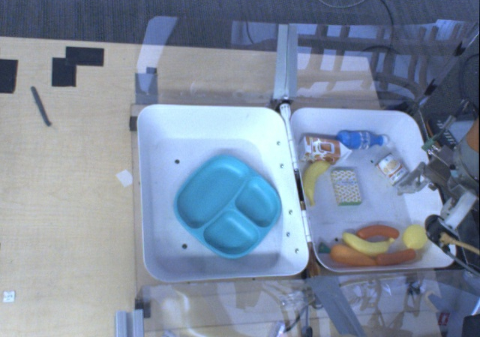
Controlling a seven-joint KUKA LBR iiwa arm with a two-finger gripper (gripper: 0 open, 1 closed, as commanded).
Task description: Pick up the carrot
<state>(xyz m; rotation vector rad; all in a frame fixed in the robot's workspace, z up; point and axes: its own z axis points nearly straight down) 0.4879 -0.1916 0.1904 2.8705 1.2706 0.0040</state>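
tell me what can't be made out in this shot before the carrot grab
- Gripper: camera view, fingers too small and blurred to read.
- Carrot: camera view, partly covered by the banana lying across it.
- Arm: cut off by the right edge.
- Small packet: label too small to read.

Arm (457, 178) reaches in at right edge; jaws' state unclear.
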